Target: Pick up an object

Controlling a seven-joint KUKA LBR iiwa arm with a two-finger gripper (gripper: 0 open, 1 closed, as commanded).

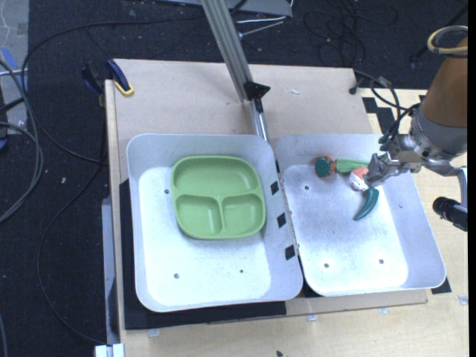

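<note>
Several small objects lie in the upper part of the right bin (387, 266). A round green and red piece (323, 167) is furthest left, with a green and orange stick-shaped piece (346, 165) beside it. A small white and red piece (359, 178) lies just right of those. Below it rests a teal curved object (367, 203). My gripper (378, 169) hangs at the right end of this cluster, right next to the white and red piece and just above the teal one. Whether it touches any of them cannot be made out.
A green divided plate (219, 197) lies in the left bin (201, 281). A slanted metal pole (230, 39) runs from the top down to the seam between the bins. Cables lie on the dark floor around the bench.
</note>
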